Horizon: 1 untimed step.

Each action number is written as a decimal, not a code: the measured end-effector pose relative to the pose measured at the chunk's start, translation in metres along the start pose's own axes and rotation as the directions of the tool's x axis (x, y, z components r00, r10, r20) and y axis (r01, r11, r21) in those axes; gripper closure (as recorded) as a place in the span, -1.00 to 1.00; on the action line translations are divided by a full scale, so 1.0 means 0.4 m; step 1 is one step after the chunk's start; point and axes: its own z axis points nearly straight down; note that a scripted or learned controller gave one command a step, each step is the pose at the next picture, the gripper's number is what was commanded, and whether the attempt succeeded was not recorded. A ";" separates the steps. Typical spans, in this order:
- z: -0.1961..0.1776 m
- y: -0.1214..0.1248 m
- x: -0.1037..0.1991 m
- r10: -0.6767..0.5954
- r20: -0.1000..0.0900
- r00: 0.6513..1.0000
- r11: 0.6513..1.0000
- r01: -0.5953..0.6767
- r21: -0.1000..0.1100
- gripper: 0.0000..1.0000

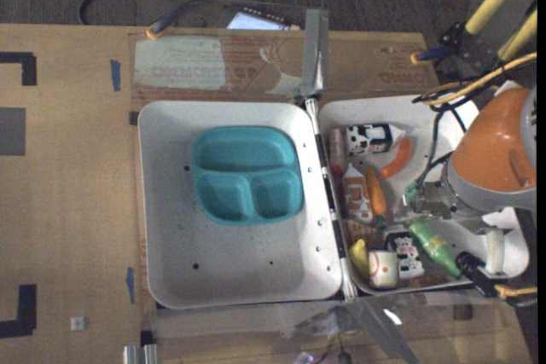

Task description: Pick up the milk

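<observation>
The milk, a small white carton with black cow patches (369,138), is seen lying near the far edge of the right-hand shallow white bin (341,117), untouched and well apart from the tool (425,199). The pick is therefore judged not yet begun in any visible way: the approach, the grasp and the lift are all left to be done. How far the tool is open cannot be told, since it is masked by the grey arm with its orange band (495,153), which hangs over the right side of that bin; nothing is seen held.

The right bin is crowded. Beside the milk an orange sausage-like piece (396,158) is laid, and below it an orange printed box (357,193), a green plastic bottle (433,247), a yellow item (358,255) and a small white cup with a red label (383,268) are gathered. In the left-hand white bin (158,209) a teal divided plastic tray (247,173) is set on the floor.
</observation>
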 end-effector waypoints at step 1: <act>-0.183 -0.039 0.161 -0.218 -0.015 0.976 0.974 0.219 0.050 1.00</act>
